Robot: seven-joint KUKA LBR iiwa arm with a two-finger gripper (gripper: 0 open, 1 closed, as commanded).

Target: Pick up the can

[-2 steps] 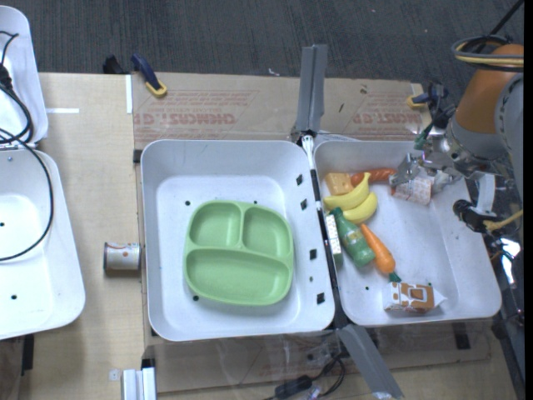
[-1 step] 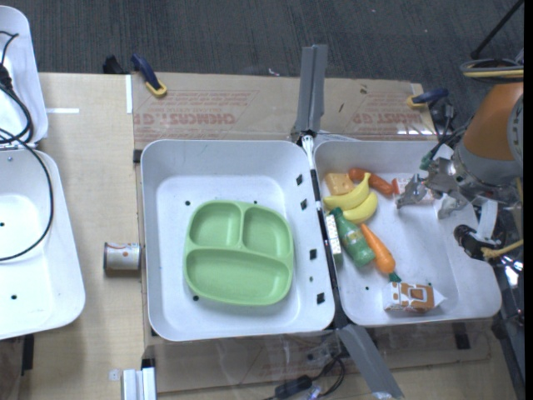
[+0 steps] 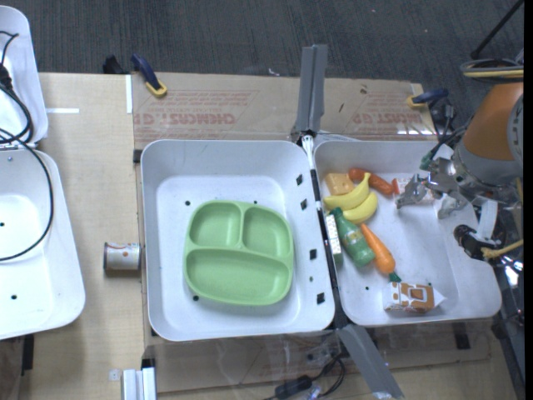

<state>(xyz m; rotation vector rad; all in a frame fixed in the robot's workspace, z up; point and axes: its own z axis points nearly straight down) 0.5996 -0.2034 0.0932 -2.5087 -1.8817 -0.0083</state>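
Camera view: can (image 3: 122,257) outside left bin's (image 3: 150,223) edge, prob. touching.

Arm (image 3: 500,132) cut off at right edge; jaws' gap too small to tell.

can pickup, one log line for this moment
small silver can: on its side on bench, left of bins | gripper: over right white bin | grasp: none
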